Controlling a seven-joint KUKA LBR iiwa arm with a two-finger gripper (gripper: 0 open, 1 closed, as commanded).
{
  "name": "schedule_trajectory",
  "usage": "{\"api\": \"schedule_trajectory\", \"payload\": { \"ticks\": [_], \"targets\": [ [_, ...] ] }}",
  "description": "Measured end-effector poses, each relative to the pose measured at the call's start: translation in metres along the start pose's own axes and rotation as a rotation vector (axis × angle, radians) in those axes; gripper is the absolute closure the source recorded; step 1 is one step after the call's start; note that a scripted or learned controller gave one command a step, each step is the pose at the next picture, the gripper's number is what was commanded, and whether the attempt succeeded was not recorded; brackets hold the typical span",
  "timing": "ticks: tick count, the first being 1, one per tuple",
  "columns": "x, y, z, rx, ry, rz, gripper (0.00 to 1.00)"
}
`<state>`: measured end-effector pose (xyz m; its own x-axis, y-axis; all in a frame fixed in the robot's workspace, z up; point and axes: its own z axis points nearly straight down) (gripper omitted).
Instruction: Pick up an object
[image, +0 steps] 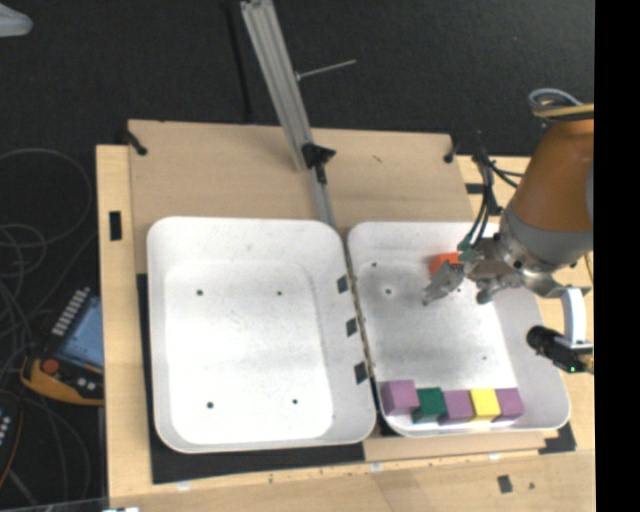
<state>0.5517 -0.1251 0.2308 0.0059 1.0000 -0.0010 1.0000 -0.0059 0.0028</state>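
The grey two-finger gripper (455, 287) hangs with fingers spread and empty over the right shallow white bin (400, 345), just beside a small orange block (444, 262) near its far wall — a descent slightly off could nudge the block away rather than grasp it.

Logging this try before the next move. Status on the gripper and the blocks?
Gripper over right bin, nothing seen held. Orange block right beside it. Purple, green, purple, yellow, purple blocks in a row along near wall. Nothing in the way.
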Motion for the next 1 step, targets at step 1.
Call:
{"api": "schedule_trajectory", "payload": {
  "ticks": [1],
  "targets": [
    [-0.0510, 0.0350, -0.0775, -0.009, -0.006, -0.003, 0.00]
  ]
}}
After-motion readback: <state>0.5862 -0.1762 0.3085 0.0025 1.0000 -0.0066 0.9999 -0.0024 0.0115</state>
